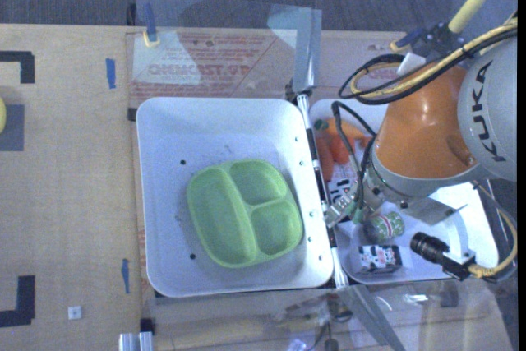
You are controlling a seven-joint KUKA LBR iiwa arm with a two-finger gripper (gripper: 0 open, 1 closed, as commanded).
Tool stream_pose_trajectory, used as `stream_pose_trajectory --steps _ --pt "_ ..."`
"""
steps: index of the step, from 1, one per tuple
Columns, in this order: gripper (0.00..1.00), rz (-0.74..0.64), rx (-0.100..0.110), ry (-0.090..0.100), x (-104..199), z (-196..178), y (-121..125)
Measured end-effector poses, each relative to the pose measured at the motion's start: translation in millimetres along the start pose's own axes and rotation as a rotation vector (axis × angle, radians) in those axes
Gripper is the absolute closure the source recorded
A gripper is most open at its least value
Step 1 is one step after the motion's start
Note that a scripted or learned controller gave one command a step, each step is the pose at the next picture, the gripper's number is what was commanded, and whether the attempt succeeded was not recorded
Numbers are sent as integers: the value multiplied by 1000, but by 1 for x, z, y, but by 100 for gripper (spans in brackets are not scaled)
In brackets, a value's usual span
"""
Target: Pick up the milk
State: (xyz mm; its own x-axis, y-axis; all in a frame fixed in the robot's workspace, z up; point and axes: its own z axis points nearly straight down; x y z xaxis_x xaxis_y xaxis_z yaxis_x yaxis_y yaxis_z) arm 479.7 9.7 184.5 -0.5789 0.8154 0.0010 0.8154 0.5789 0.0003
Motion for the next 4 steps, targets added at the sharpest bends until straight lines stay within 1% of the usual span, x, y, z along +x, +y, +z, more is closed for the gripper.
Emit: stream_pose_trajectory --steps 1,2,3,4 --pt "100 -296 -3 -3 49 -32 35" --pt "100 -296 0 -1 -28 0 -20" --pt "100 -1042 -2 -3 10 -1 7" --pt "100 -1040 -7 -7 9 -11 9"
